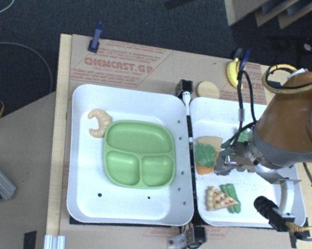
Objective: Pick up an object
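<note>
toys sit in the right bin [220, 112] — a burger [205, 153], a pizza slice [218, 200] — and our gripper [225, 160] hangs just beside the burger, but we cannot tell how its jaws stand, so we think nothing is picked up yet.

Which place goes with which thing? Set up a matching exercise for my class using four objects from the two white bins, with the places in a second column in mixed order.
Things:
1. croissant
2. green divided tray
3. pizza slice
4. burger

Places:
A. right bin, front area, beside a small green piece
B. left bin, middle
C. right bin, against its left wall, next to the end effector
D. left bin, back left, touching the tray's corner

Pairs: 1-D, 2-B, 3-A, 4-C
</note>
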Tool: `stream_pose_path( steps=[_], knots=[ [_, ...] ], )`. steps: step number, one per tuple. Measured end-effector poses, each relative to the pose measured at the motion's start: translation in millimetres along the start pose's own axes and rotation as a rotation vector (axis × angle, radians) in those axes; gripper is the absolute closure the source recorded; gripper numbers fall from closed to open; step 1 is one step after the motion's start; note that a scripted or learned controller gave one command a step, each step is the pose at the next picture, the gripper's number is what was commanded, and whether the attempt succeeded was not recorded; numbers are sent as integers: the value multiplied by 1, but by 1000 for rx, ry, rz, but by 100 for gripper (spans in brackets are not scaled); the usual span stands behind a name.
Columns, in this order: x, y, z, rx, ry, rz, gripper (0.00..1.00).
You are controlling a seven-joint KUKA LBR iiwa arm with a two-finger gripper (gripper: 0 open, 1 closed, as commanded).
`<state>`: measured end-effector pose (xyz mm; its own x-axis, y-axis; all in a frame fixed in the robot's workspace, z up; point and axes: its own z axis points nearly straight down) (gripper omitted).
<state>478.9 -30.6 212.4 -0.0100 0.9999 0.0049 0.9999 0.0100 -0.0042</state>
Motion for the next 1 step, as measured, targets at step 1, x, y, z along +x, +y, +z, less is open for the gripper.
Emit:
stream_pose_path(
  steps=[1],
  knots=[
    [85, 2, -79, -14, -1, -2, 100]
  ],
)
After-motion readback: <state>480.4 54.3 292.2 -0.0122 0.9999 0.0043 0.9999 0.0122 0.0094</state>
